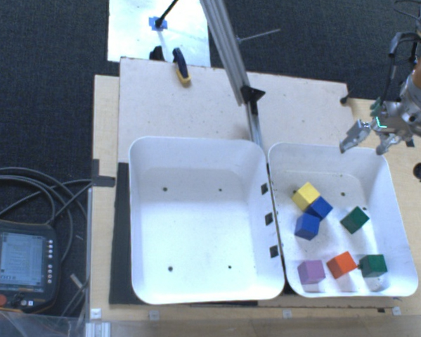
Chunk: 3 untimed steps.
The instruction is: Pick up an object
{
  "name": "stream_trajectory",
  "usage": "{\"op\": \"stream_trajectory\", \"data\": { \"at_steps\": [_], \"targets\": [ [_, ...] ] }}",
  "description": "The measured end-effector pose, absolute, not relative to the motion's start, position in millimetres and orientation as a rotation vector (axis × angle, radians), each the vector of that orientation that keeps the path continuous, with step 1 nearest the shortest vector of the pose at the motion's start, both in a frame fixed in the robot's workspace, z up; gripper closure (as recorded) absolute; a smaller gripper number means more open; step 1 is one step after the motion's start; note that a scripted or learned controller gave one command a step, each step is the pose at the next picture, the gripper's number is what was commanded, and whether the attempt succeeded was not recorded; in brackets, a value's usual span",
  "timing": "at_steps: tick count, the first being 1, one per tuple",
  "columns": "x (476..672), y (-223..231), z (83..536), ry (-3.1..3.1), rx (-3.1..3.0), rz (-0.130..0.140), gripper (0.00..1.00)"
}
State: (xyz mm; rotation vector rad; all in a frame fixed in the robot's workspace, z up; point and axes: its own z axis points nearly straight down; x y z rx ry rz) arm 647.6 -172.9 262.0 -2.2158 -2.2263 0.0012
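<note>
The bench (199, 107) is a pale board set on a light wooden top, and two shallow white bins sit on it side by side along its front edge: the left bin (141, 217) and the right bin (395, 209), their inner rims touching. A dark mat (119, 237) lies under the left bin's left side and shows along the bench's front-left part. Near the bench's back edge, towards the back-left corner, rests a small tool with a blue and yellow handle (181, 65).
</note>
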Motion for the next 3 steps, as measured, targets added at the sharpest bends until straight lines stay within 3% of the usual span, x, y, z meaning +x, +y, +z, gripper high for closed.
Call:
{"op": "stream_trajectory", "data": {
  "at_steps": [1,3],
  "targets": [
    [648.3,-173,265,-2.23,-2.217,-0.001,0.0],
    [644.8,-169,142,-2.222,-2.216,0.004,0.0]
  ]
}}
